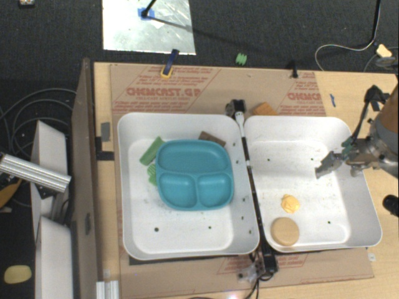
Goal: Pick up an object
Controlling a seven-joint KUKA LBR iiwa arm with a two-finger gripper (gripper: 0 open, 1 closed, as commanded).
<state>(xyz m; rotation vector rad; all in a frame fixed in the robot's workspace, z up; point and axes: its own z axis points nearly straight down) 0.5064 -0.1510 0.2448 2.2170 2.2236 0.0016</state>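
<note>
In the right bin (pixel 299 129) lie a small yellow lump (pixel 290 203) and, just below it, a round tan disc (pixel 285 230) near the front left corner. My gripper (pixel 325 166) hangs over the right part of that bin, up and to the right of the yellow lump, apart from both objects. Nothing shows between its fingers. The left bin (pixel 134 217) holds a blue divided tray (pixel 194 174), green pieces (pixel 151 151) at the tray's left edge and a brown block (pixel 212 138) behind it.
An orange block (pixel 264 109) sits on the cardboard just behind the bins' shared wall. A clamp (pixel 237 109) stands at the back of the divider between the bins. The arm enters from the right edge over the right bin's rim.
</note>
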